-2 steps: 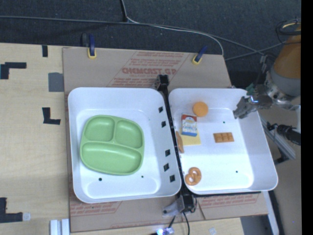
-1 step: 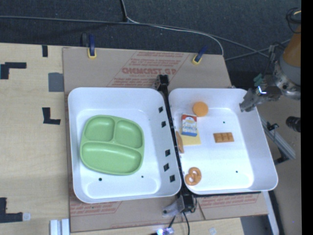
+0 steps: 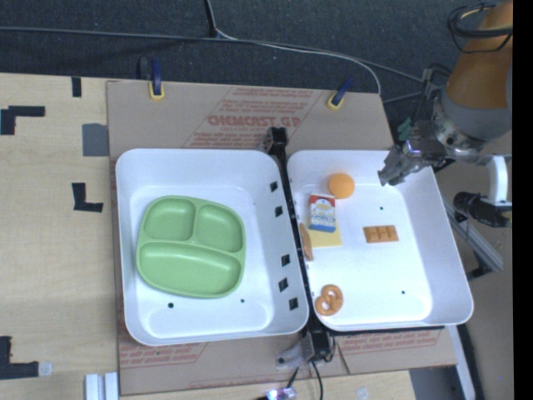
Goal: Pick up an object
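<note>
The pincer point(image 3: 393, 173), its state impossible to tell, hovers at the right bin's point(image 3: 416, 307) one-o'clock corner. The orange ball point(image 3: 340, 185), toward twelve o'clock there, looks light, smooth and roll-prone; grip across its middle.

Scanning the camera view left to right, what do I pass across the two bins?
Green divided plate in the left bin → small box → orange ball → brown cracker-like piece → gripper above the right bin's far right edge.
</note>
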Motion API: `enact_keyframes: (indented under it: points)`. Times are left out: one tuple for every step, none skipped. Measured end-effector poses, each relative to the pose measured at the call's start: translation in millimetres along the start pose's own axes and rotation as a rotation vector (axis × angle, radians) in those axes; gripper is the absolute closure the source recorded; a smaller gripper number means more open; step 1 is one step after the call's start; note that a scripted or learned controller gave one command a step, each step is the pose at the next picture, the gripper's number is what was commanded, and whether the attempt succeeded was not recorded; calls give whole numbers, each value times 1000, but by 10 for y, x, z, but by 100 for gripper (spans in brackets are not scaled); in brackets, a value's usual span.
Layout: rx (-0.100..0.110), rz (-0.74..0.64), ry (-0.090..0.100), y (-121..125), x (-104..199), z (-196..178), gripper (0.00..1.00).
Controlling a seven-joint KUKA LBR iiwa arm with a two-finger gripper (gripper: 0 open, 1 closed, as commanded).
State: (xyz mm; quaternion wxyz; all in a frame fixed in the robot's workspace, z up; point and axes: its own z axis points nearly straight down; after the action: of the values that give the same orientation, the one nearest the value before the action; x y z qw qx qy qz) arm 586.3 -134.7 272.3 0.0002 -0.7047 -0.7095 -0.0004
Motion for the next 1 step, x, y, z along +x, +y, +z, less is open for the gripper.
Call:
enact_keyframes:
  points:
    - [3,0,1,43,556,175,100]
